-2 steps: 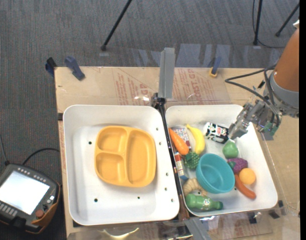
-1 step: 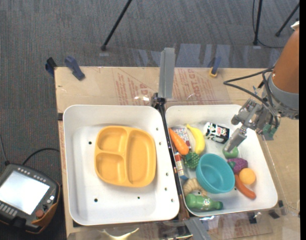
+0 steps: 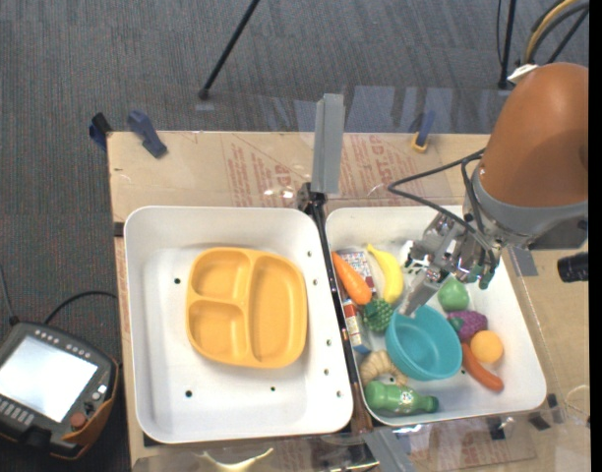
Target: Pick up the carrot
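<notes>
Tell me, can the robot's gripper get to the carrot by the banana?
Probably yes. The carrot lies uncovered near the right bin's left wall, with nothing on top. The gripper hangs over the same bin, to the right of the banana. The banana and the wall sit close, so the grab may be tight.

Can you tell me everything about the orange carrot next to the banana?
The carrot is a smooth orange toy, plastic by its look, long and tapered. It lies flat and slanted in the right bin, close to its left wall. The yellow banana lies just to its right, and a small green knobbly piece sits at its lower end. The gripper hangs farther right, not touching it.
</notes>
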You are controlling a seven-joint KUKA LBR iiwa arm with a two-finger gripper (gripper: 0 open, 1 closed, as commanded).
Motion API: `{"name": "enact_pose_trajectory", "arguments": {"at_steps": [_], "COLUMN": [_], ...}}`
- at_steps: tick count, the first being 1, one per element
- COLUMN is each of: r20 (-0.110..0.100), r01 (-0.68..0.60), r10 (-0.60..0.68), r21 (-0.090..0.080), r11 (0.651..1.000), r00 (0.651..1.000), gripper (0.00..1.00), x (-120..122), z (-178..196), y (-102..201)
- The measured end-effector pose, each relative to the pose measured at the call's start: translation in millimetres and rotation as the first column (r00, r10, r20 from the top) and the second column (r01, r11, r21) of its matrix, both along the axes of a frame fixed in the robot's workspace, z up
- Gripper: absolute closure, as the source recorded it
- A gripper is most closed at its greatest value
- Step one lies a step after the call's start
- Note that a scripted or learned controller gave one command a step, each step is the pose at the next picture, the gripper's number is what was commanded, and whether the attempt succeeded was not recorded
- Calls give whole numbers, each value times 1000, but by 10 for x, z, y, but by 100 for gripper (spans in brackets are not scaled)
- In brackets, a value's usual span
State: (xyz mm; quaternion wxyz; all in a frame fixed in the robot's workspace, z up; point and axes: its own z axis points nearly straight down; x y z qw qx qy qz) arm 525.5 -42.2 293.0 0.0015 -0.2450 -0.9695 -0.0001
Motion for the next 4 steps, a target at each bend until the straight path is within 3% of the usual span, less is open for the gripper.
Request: {"name": "enact_pose_trajectory", "arguments": {"at_steps": [1, 2, 3, 4], "r20": [-1, -9, -1, 10], "r01": [-157, 35, 32, 172], "r10": [157, -35, -32, -172], "r21": [1, 0, 1, -1], "r11": [988, 999, 999, 985], "r00": [988, 999, 999, 985], "gripper": [0, 0, 100, 100], "x": [275, 119, 148, 753], "z": [-490, -1770, -1639, -932], "y": [269, -411, -408, -787]}}
